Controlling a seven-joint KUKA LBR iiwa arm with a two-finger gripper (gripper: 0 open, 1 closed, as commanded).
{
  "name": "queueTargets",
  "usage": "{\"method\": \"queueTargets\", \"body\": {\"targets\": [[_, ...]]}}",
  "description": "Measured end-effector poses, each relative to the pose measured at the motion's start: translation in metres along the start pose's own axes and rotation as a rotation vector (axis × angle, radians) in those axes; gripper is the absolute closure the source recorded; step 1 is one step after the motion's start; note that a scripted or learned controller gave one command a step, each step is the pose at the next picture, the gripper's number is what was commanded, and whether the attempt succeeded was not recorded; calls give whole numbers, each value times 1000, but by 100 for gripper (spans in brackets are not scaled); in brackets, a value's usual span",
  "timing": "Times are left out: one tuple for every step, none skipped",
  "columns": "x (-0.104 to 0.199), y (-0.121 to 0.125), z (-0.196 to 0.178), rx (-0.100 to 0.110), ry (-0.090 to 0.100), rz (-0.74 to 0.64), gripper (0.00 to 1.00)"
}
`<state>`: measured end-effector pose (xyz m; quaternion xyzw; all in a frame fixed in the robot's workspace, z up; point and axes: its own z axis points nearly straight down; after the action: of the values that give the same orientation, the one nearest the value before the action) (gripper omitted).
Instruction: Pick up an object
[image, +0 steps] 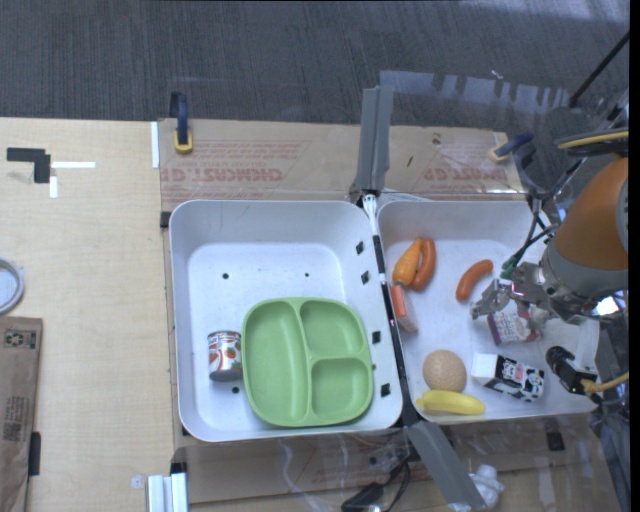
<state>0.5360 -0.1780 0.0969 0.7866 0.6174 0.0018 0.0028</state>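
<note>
So the arm (590, 215) comes in from 3 o'clock, orange band up top, wrist bent down over the right bin (445, 212), and the gripper (512, 300) sits low at the 3 o'clock side of that bin, right on a crumpled silvery packet (510, 322). Honestly can't tell if the pincer is clenched or released, or grasping anything; the wrist and cables cover it. Loose stuff in that bin: an orange carrot-ish piece (408, 264) and a red sausage (427, 262) touching at 11 o'clock, another red-orange sausage (474, 280) just beside the gripper, a tan round thing (445, 370), a banana (451, 403) at 6 o'clock, and a small black-and-white carton (518, 377) at 5 o'clock, partly tucked under the arm's hardware. Left bin (190, 300) has a green divided plate (305, 361) with a small can (224, 355) touching it at its 9 o'clock. Something reddish (402, 308) along the divider is too small to make out.
</note>
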Motion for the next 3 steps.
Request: {"method": "queueTargets", "body": {"targets": [[-1, 2, -11, -7, -3, 2, 100], [-2, 2, -11, -6, -3, 3, 0], [-2, 2, -11, -6, -3, 3, 0]]}}
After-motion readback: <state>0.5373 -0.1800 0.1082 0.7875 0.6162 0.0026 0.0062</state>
